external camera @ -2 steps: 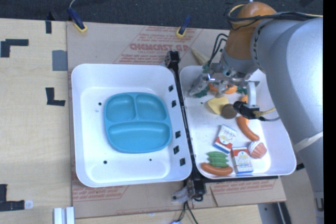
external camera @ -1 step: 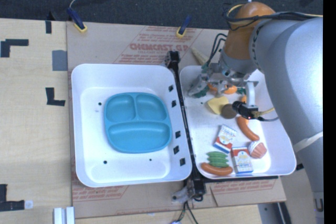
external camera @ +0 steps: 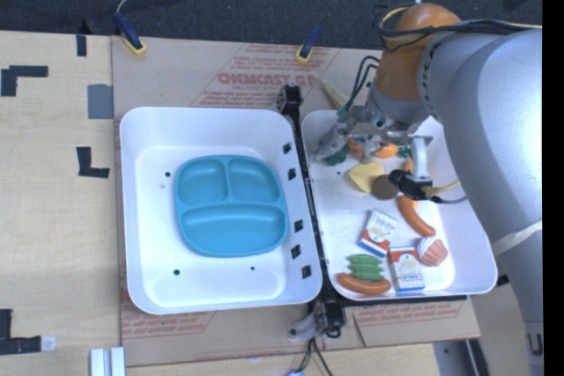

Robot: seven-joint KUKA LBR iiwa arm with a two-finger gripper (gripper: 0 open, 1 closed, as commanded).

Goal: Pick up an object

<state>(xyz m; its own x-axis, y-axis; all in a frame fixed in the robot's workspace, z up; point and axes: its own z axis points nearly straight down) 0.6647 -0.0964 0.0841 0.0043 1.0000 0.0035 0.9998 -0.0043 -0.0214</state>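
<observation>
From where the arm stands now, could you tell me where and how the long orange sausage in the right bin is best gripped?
Grip the sausage across its middle, coming straight down from above. It lies flat and slantwise on the right bin's floor, narrow enough to span, with bare floor along both long sides; the fingers should probably close crosswise to its length.

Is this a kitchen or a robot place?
Most likely a robot lab, not a kitchen. A big grey robot arm reaches over two white bins on a bench, and the food looks like small toys. Clamps hold the board.
</observation>
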